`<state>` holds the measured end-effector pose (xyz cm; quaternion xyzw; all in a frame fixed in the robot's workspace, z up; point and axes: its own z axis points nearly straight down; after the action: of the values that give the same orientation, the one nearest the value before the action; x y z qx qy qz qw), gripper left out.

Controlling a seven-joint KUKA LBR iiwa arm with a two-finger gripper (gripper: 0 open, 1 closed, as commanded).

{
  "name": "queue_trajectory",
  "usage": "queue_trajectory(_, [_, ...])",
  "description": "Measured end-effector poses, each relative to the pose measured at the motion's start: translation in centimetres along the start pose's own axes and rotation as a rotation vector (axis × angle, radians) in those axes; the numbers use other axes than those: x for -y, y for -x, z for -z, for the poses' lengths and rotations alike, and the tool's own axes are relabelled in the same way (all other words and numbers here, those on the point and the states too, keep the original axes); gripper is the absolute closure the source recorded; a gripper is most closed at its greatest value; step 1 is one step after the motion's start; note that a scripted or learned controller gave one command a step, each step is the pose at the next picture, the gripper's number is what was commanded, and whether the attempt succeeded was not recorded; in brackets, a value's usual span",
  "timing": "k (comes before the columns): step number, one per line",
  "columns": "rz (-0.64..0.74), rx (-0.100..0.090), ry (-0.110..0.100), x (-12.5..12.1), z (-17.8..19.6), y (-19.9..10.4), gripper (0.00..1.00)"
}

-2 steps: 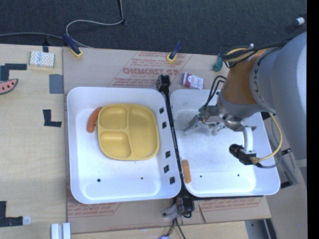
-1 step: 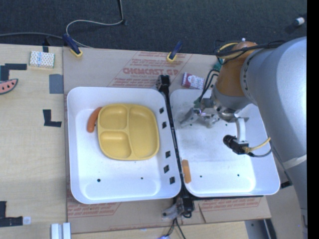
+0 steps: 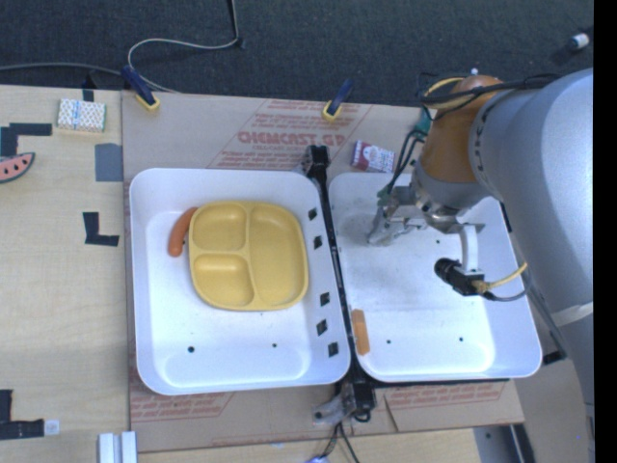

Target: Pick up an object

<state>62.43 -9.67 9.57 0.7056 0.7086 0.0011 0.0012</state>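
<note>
- Pale wooden tabletop (image 3: 58, 287) nearest, marked with black tape, under a sheet of brown cardboard (image 3: 193, 133) that carries both bins.
- Left bin (image 3: 154, 345) holding a yellow divided plate (image 3: 249, 256), with an orange sausage-shaped toy (image 3: 178, 231) touching the plate's left rim; bare white floor along the near side.
- Small orange piece (image 3: 360, 331) lying against the right bin's left wall, near the front, well apart from the hand.
- Right bin (image 3: 424, 355) mostly bare floor, open toward its near edge.
- Hand (image 3: 384, 231) low over the right bin's far-left part, tips splayed apart, nothing between them.
- Red lettering on the cardboard past the bins, mirrored and hard to read; small red-and-white packet (image 3: 371, 156) beside it.
- Dark carpet (image 3: 337, 17) farthest, crossed by a cable.
</note>
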Motion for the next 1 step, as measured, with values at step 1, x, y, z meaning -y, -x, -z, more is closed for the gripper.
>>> queue_trajectory(1, [0.001,-0.001,-0.002,0.05,0.84,-0.08,1.0])
